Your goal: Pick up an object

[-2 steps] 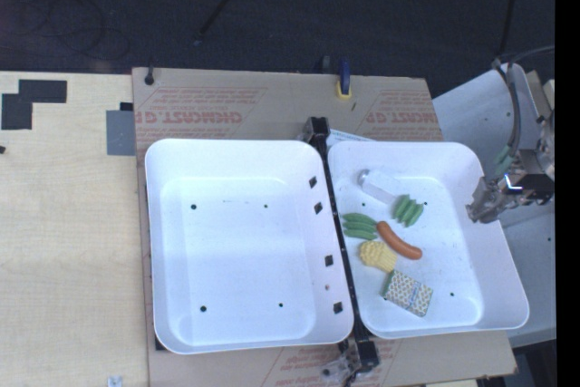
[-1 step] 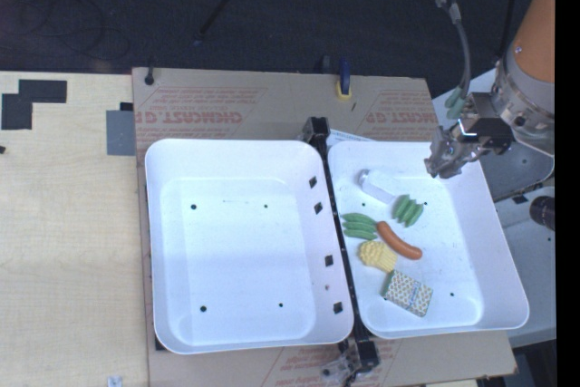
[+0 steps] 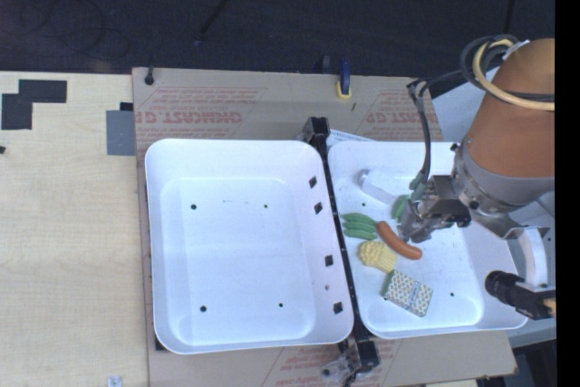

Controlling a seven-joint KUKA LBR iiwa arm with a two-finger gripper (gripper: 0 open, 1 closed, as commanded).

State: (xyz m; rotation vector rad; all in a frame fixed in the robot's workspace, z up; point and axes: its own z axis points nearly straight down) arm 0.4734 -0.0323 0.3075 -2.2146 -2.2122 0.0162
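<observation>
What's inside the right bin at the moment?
The right bin holds a green bean pod, a yellow corn piece, an orange-red sausage, a patterned sponge block and a white piece. The gripper covers whatever lies beneath it.

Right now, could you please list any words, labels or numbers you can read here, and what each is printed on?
Red print along the cardboard sheet under the bins: upside down and blurred, cannot be read reliably.
More red print on its front edge: too small to read.
Patterned packet: no legible text.

pincer over sausage — right bin
</observation>
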